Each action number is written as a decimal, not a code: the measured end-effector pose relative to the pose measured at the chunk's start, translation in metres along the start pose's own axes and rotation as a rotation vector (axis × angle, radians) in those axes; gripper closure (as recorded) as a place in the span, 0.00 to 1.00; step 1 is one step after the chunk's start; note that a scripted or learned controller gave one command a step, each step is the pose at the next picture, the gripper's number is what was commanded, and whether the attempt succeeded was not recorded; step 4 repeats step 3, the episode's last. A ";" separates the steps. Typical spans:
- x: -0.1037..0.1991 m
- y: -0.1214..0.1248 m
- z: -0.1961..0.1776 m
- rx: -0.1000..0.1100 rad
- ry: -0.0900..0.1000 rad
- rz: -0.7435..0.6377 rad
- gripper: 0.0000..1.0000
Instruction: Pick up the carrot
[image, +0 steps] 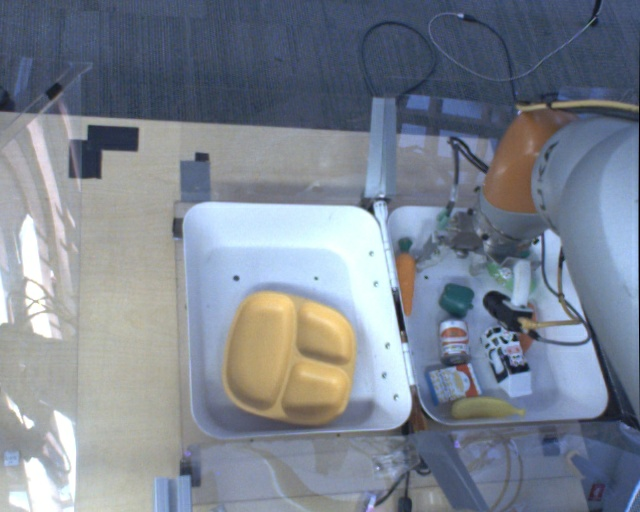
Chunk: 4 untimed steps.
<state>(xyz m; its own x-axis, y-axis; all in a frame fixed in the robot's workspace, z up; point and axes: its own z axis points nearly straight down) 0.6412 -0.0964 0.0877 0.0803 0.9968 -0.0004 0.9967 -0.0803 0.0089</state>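
Orange, the carrot (405, 282) lies lengthwise along the right bin's (590, 400) left wall. Our gripper (462, 236) hovers just right of its top; we cannot tell its state.

The carrot (405, 281) lies along the right bin's (590, 395) left wall, the gripper (462, 237) hovering near it. A yellow divided plate (289, 357) sits in the left bin (210, 290)
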 end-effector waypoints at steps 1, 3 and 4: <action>0.002 0.003 -0.014 -0.007 0.001 -0.007 1.00; 0.070 -0.147 -0.099 0.005 0.003 -0.287 1.00; 0.070 -0.147 -0.099 0.005 0.003 -0.287 1.00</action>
